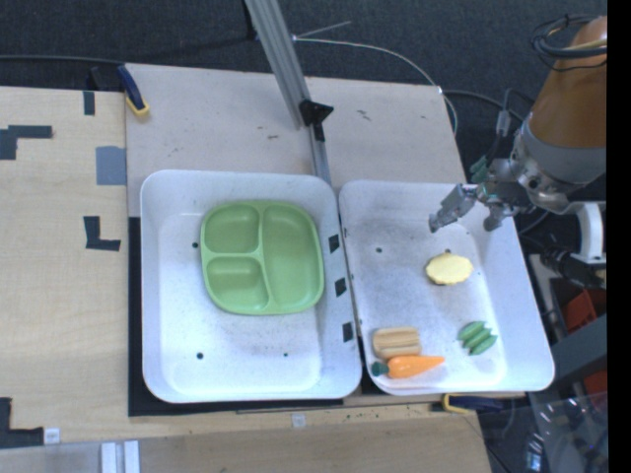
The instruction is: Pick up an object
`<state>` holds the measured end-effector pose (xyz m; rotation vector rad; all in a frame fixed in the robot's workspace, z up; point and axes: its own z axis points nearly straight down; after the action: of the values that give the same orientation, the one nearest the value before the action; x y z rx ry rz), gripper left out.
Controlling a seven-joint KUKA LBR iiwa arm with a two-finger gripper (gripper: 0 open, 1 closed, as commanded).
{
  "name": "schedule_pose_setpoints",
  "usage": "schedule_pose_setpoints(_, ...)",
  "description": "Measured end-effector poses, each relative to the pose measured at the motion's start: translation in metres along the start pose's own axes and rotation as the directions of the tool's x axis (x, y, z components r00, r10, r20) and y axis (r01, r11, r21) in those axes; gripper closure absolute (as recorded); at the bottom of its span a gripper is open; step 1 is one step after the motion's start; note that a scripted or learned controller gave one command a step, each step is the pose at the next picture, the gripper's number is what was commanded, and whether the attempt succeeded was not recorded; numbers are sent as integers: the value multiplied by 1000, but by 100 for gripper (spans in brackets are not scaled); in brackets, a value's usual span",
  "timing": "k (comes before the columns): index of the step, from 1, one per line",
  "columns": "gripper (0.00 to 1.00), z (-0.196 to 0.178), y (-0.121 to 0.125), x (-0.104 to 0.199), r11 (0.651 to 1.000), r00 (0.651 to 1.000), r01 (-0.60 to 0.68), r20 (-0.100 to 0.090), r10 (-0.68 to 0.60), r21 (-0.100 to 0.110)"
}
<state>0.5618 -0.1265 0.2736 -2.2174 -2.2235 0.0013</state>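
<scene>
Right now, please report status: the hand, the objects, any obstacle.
Hand open, above right bin, holding nothing. Yellow piece nearest, just below hand; carrot, bread, green beans at front. Nothing between hand and yellow piece.

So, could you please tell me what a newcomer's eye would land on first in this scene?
Most likely the green divided plate, which sits alone in the left bin. Next comes the grey and orange arm at the right, its hand above the right bin. There, a yellow piece, a bread roll, a carrot and green pods lie scattered.
</scene>
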Motion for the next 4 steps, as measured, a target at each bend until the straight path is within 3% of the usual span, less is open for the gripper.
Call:
schedule_pose_setpoints(1,0,0,0,0,1000,1000,0,0,0,0)
schedule_pose_setpoints(4,0,155,-1,6,1000,1000,-1,0,1,5)
